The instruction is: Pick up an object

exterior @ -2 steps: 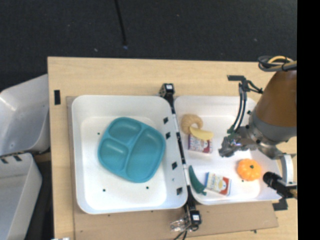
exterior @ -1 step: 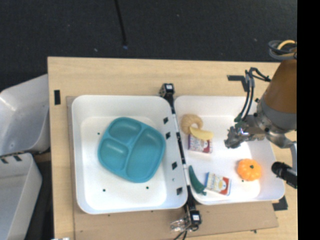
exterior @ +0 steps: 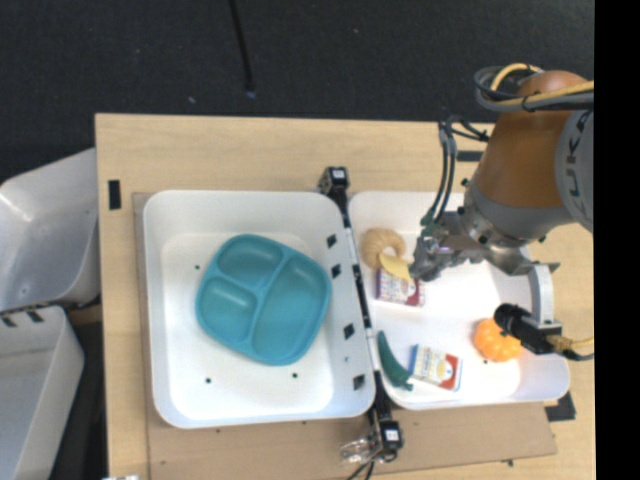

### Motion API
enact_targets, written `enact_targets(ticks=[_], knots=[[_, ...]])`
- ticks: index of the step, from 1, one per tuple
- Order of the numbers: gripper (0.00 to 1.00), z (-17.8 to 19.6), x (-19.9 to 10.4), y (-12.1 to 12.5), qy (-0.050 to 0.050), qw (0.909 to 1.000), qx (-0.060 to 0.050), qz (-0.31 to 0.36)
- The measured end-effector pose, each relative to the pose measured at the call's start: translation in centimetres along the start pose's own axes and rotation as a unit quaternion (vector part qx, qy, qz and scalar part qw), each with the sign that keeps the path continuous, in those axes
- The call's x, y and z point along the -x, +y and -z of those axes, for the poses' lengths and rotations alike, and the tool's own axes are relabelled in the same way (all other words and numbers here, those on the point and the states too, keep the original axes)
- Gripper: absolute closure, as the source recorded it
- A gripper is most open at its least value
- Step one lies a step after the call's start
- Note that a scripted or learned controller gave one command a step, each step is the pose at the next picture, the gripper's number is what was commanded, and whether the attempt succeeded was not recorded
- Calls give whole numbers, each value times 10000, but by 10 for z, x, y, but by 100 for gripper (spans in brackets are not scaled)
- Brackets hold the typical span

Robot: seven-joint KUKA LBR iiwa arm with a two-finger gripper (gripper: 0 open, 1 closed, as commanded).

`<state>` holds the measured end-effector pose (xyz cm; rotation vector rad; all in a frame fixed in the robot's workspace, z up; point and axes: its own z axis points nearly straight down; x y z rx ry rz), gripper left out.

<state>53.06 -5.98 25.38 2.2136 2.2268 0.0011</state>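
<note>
White bins sit side by side on the wooden desk point(exterior: 250, 153). The left bin point(exterior: 160, 368) has a blue divided plate point(exterior: 263, 298) in it. The right bin point(exterior: 520, 388) has the small things. The gripper point(exterior: 428, 260) is low in the right bin, just by a yellow piece like a banana point(exterior: 396, 263), a tan round thing like a bagel point(exterior: 380, 240) and a small red and white packet point(exterior: 396, 288). I cannot tell if the fingers are spread or closed, it is too dark there.

To do this well, I think the arm should go straight down on one thing and squeeze its middle. These three lie close together, so it may bump a neighbour. An orange fruit point(exterior: 494, 340), a second packet point(exterior: 437, 368) and a green tool point(exterior: 393, 362) lie farther off, out of the way
</note>
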Motion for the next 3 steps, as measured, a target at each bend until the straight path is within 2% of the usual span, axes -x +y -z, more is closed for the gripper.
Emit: enact_targets(ticks=[1,3], knots=[[100,-12,-51,19,0,10000,-1,-2],[100,1,-144,58,12,10000,3,6]])
